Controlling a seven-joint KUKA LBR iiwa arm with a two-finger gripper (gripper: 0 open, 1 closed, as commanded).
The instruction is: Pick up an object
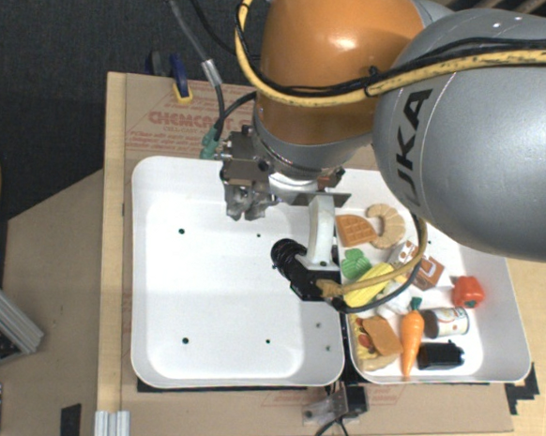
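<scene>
My gripper (247, 204) hangs over the back part of the left white bin (210, 301), with nothing visible under it on the bin floor. The right bin (503, 339) holds several toy foods: a brown waffle square (354, 230), a tan ring-shaped pastry (386, 225), a green piece (355, 264), a yellow banana (371, 286), an orange carrot (411, 337), a sandwich (379, 336), a red pepper (468, 292), a small can (449, 320) and a black block (441, 355). The big arm hides the back of the right bin.
Both bins sit on a cardboard sheet (140, 117) on the bench. A blue and yellow clamp (179, 81) sits at the sheet's back edge. The wall between the bins runs close to the banana and the sandwich.
</scene>
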